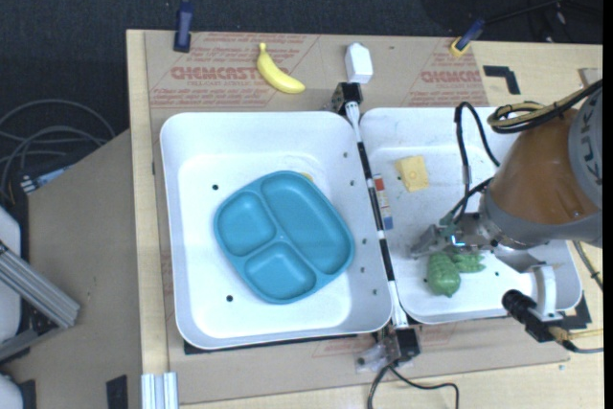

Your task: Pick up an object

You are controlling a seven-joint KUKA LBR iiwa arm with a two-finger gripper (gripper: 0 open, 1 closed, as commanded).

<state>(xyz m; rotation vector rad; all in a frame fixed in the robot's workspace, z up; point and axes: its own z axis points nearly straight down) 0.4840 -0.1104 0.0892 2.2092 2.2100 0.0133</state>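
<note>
We see a worktop [144, 206] of pale wood/cardboard w/ red print, carrying two shallow white plastic bins, glossy, w/ rounded corners, side by side. Left bin [187, 148] holds a blue plate [282, 236]: smooth plastic, rounded, split into three compartments, lying flat and turned at an angle. Just past the plate's far edge a faint yellowish bit peeks out; we can't tell what it is.

Right bin [402, 124] holds a small yellow square block [414, 173] w/ dots on top, near the far wall, well apart from the rest. Nearer the front lies a green lumpy thing [443, 274], soft-looking, bumpy surface, irregular shape, resting on the bin floor.

The arm [541, 177] comes in from the right, orange band big and matte, black cable looped over it. The claw [450, 239] sits low in the right bin, right above the green lumpy thing and touching or nearly touching its top edge. Metal parts there are small and jumbled, so we can't tell whether the claw is spread or pressed together, nor whether it grips anything.

On the worktop beyond the bins: a yellow banana [277, 73], smooth and curved, and a small white box [359, 61].
</note>
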